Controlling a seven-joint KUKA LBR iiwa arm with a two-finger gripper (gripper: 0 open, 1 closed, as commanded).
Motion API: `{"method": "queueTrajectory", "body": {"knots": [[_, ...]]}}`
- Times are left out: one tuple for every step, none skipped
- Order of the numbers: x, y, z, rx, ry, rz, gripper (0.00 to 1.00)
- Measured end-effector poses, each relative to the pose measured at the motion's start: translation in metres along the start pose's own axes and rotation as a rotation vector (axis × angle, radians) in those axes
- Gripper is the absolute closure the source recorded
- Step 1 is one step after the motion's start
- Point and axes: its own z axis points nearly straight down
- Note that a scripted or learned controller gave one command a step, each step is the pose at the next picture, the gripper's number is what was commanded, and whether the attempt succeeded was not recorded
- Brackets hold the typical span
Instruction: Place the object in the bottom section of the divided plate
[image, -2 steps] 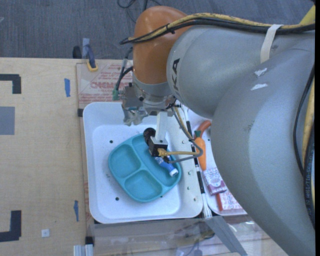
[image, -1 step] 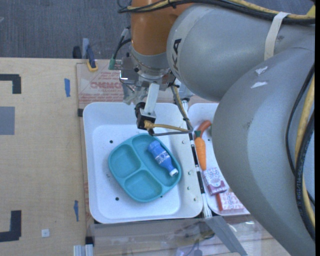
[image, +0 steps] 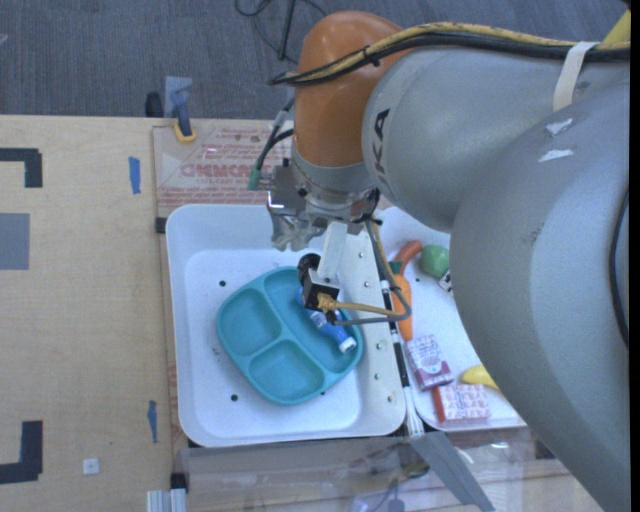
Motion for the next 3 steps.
{"method": "queueTrajectory", "body": {"knots": [[0.042,0.010,-0.004,-0.004,0.001,-0.055,1.00],[0.042,0.009,0.027,0.001,0.000,0.030,1.00],[0.041,0.010,-0.027,-0.004,0.002,0.164,1.00]]}}
